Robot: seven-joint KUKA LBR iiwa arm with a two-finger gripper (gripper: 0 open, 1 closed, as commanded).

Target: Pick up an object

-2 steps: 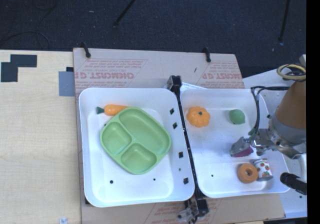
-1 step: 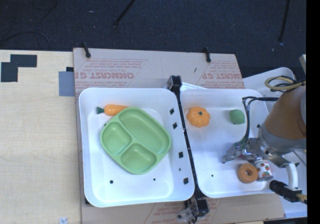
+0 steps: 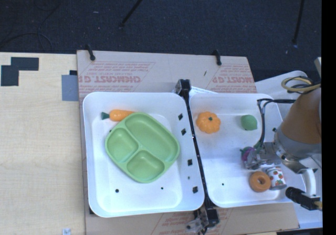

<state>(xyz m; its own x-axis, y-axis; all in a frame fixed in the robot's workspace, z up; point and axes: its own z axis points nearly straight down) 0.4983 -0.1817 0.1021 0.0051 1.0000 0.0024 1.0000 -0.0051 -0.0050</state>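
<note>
End effector (image 3: 255,157) sat low by right bin's (image 3: 231,197) right wall; its grip state could not be told. Brown doughnut (image 3: 260,181) just below it, near bottom rim. Orange pumpkin (image 3: 208,123) and green lump (image 3: 249,121) lay along top edge; bin centre open.

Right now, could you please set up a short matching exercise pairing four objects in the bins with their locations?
Things:
1. green divided plate
2. carrot
3. orange pumpkin
4. brown doughnut

Places:
A. right bin, near corner, beside the arm
B. left bin, far-left corner
C. left bin, middle
D. right bin, far side, near the divider

Pairs: 1-C, 2-B, 3-D, 4-A
</note>
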